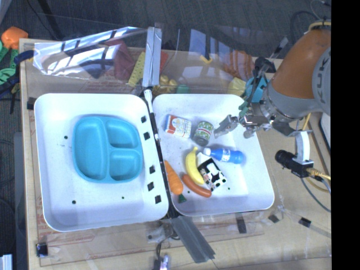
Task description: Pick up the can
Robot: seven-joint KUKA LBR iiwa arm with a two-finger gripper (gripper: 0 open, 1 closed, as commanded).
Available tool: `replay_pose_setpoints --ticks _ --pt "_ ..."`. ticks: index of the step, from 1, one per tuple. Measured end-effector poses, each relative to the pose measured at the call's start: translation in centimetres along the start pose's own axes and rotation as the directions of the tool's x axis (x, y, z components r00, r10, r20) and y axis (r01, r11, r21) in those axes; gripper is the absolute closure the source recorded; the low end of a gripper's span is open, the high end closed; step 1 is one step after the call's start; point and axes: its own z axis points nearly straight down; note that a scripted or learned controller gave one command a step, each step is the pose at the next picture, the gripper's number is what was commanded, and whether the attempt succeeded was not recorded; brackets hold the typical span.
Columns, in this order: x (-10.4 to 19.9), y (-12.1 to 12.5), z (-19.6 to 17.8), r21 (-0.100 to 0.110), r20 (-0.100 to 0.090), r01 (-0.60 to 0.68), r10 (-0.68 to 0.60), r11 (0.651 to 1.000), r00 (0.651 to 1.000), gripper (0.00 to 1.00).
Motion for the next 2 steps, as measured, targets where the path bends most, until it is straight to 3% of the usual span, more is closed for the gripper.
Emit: replay_pose_setpoints --ticks 1,2 --pt "-0.8 5.0 13.9 0.001 0.0 0.024 -0.024 1.0 1.0 0.0" --pt "-0.7 5.1 12.9 0.001 0.0 0.029 -0.029 1.0 1.0 1.0"
